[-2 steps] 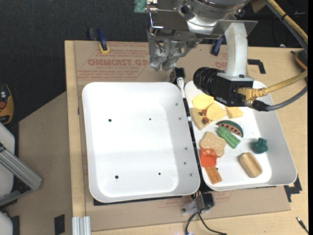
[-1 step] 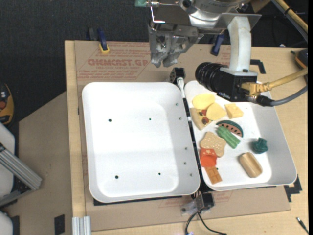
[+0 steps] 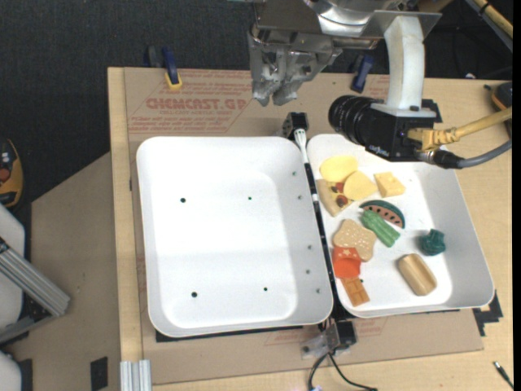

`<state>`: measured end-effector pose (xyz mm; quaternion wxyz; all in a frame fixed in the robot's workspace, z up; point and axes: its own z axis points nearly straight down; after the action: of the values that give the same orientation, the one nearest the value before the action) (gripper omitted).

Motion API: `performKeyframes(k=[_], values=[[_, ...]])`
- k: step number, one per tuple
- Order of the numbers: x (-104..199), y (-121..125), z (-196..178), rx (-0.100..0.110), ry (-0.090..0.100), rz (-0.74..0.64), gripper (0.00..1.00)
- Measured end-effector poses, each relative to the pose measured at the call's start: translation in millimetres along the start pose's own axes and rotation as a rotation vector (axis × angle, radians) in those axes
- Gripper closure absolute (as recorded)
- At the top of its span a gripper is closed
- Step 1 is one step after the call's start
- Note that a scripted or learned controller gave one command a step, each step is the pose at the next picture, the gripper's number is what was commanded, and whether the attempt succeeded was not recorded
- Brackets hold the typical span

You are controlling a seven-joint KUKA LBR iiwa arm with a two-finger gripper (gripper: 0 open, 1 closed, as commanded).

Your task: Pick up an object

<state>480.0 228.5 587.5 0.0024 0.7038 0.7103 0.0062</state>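
My gripper (image 3: 275, 88) hangs high over the back edge of the bench, above the far rim where the two bins meet. Nothing shows between its fingers. The right bin (image 3: 464, 218) holds several toy foods: a yellow piece (image 3: 338, 168), a yellow cheese wedge (image 3: 389, 185), a watermelon slice (image 3: 383, 213), a green pickle (image 3: 381, 229), a tan cracker (image 3: 355, 238), a red piece (image 3: 347, 261), an orange block (image 3: 355, 290), a tan bread roll (image 3: 417, 274) and a dark green broccoli (image 3: 432, 242).
The left bin (image 3: 220, 235) is a white tray beside the right one, sharing a dark clamp strip (image 3: 313, 210) between them. Blue clamps (image 3: 172, 65) hold the cardboard base at the back.
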Motion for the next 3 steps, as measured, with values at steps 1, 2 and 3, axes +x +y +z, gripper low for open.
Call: performKeyframes(k=[1,2,3], values=[[1,0,-10,-0.003,0.001,-0.001,1.00],[1,1,-21,-0.005,0.002,-0.002,1.00],[2,1,-31,-0.007,0.003,-0.003,1.00]])
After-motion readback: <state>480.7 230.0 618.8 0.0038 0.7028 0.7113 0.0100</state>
